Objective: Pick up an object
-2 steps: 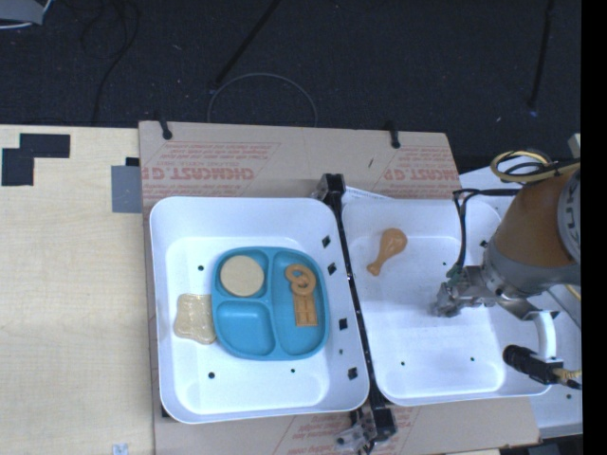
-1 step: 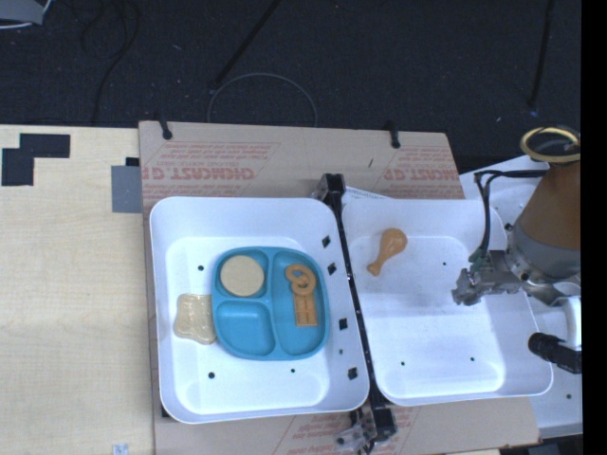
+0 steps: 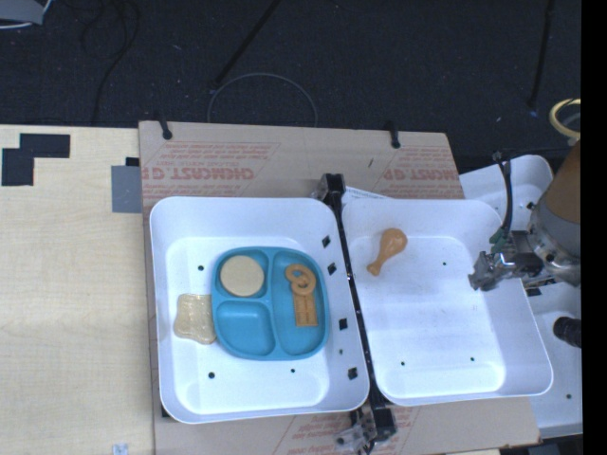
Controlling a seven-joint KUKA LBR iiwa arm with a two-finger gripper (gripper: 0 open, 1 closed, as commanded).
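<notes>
Flanking bins (image 3: 190, 218) on bench (image 3: 66, 292)

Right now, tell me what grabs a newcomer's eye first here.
The bright blue tray in the left bin stands out, holding a round tan disc and an orange key-shaped piece. A lone drumstick lies in the right bin, with the hand at that bin's right edge.
</notes>
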